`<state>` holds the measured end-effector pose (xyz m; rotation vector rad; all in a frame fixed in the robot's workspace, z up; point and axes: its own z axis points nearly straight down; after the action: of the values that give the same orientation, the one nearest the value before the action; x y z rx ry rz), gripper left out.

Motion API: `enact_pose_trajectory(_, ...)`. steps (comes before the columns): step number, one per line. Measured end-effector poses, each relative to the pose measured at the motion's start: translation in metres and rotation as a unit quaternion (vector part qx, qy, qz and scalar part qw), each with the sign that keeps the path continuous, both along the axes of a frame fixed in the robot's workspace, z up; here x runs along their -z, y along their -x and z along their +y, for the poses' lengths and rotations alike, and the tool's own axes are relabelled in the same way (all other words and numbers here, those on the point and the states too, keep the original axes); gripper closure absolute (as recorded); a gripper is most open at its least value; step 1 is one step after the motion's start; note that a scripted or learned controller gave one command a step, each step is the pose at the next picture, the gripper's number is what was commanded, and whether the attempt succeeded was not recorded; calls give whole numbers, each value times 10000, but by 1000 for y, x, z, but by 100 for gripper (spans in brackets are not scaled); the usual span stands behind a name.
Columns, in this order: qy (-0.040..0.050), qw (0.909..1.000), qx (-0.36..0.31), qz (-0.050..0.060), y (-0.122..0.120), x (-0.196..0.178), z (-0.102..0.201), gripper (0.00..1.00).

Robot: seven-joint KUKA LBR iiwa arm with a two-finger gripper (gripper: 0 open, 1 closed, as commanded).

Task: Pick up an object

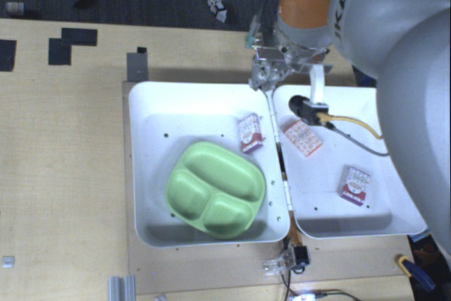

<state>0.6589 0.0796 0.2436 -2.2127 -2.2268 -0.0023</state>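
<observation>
My gripper (285, 81) hangs below the orange wrist band, over the far end of the ridge between the two bins. A green divided plate (215, 188) lies in the left bin (144, 151). A small red-and-white packet (250, 132) sits just beyond the plate, near the ridge. In the right bin (394, 218), a pale pink patterned packet (303, 138) lies close under the gripper. Another red-and-white packet (354, 184) rests further toward the front right. I see nothing held in the gripper.
A yellow cable (352, 125) runs from a black part (307, 109) below the wrist across the right bin's far side. The grey arm covers the right bin's far right corner. Black markers (70, 44) lie on the wooden bench at far left.
</observation>
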Motion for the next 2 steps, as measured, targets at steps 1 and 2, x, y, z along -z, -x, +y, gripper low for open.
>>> enact_pose_trajectory(1,7,10000,10,-17,-1,-2,-2,0)
enact_pose_trajectory(2,-15,10000,9,-17,73,140,88,0)
